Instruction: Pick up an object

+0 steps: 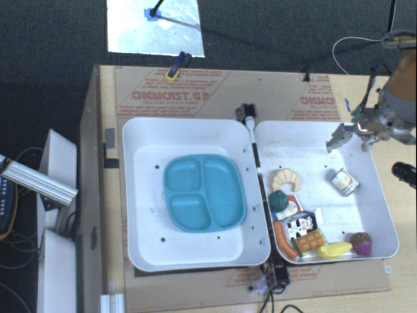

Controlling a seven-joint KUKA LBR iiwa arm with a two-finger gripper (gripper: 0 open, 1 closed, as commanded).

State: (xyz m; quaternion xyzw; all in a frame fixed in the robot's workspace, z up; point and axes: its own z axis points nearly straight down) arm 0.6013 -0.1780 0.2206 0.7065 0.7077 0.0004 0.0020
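Fixed above the bench [195, 87], looking down at a slant from moderate distance across both bins [140, 175].

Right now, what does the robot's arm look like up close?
The arm is mostly grey metal, with an orange band higher up. At its end sits a pale grey two-finger gripper with a tiny reddish spot on it. A thin looping cable hangs by the arm. The picture is too blurry for more detail.
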